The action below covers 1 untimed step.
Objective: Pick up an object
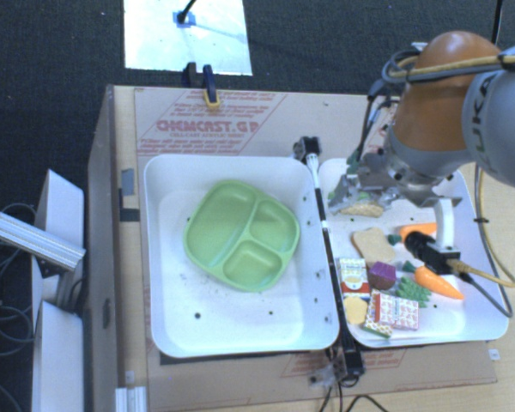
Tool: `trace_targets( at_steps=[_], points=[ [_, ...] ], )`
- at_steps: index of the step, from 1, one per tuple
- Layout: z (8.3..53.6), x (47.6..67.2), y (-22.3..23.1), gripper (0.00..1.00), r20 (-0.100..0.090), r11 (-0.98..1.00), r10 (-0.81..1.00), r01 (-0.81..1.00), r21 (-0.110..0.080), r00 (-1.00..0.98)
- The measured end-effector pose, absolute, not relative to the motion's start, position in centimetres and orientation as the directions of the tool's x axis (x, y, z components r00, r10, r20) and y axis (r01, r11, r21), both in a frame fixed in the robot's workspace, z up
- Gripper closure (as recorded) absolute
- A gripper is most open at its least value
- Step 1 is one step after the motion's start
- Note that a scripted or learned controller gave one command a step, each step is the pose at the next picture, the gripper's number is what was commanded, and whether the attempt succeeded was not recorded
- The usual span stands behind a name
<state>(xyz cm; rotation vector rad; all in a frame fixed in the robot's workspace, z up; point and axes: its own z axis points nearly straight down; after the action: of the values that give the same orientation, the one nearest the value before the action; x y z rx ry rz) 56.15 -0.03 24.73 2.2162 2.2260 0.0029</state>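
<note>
Hanging over the rear left part of the right bin, the gripper sits close to the rim shared by both bins. Open or closed: cannot tell from this slant, the first observer notes. Just below it lies a tan flat piece, rough-edged, on the bin floor.

Room around it? asks the second.

Tight on the left, the first replies: bin wall just beside. Some bare white floor toward the rear rim. Toward the front, crowded: a tan bread-shaped slice, a purple block, a small printed box, a red-patterned box, a yellow disc and an orange carrot, tapered and smooth. All are near or touching one another.

And the left bin?

One pale green divided plate, glossy plastic with rounded corners and three compartments, near the middle. Wide bare margin on every side. Both bins rest on a cardboard sheet with red lettering.
</note>
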Motion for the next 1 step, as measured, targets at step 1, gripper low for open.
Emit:
trace_targets(
  at_steps=[1],
  points=[
    [28.50, 50.78, 2.41, 1.00, 0.001, 0.005, 1.000, 1.000, 0.001, -0.005]
  ],
)
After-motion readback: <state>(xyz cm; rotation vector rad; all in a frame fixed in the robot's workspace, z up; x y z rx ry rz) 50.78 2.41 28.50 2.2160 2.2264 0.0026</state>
